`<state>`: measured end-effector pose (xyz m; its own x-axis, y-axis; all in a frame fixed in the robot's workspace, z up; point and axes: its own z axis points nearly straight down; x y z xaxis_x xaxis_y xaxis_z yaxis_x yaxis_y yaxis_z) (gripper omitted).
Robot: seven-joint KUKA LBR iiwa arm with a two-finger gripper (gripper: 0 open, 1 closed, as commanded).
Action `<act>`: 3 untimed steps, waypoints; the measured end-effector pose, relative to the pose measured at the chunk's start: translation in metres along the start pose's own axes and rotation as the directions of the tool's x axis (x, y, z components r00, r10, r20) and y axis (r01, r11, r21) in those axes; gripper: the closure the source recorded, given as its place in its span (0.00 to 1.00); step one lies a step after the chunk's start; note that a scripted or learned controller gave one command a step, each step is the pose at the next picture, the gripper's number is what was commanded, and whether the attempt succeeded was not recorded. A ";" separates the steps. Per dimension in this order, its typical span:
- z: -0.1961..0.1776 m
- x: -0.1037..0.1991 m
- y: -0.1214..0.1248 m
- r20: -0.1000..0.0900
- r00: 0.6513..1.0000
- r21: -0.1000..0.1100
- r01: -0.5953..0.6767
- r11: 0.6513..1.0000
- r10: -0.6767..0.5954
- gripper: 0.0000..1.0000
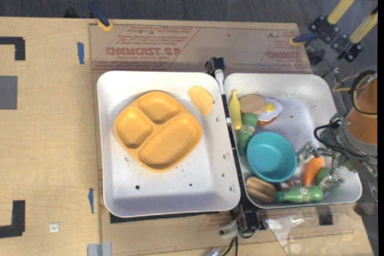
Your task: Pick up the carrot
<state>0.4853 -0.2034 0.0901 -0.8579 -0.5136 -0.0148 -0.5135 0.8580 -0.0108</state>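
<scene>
Reaching in from the right edge, the gripper [322, 166] sits low in the right bin [312, 90], its fingers pinching the carrot [311, 169], which stands tilted just right of the teal bowl [271, 156] and above the green bottle [299, 193].

The brown cardboard sheet [198, 48] under the bins carries red print, "CHEMCAST GP", at about eleven o'clock of the view. A second red print of the same kind sits at about one o'clock, too cut off to read.
</scene>
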 end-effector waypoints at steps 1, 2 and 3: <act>-0.013 -0.006 -0.001 0.013 1.000 0.007 0.001 1.000 -0.001 1.00; -0.012 -0.005 0.000 0.010 1.000 0.004 0.001 1.000 -0.001 0.00; -0.023 -0.009 0.000 0.019 1.000 0.008 0.004 1.000 -0.004 1.00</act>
<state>0.4928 -0.1984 0.1135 -0.8554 -0.5168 -0.0340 -0.5164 0.8561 -0.0192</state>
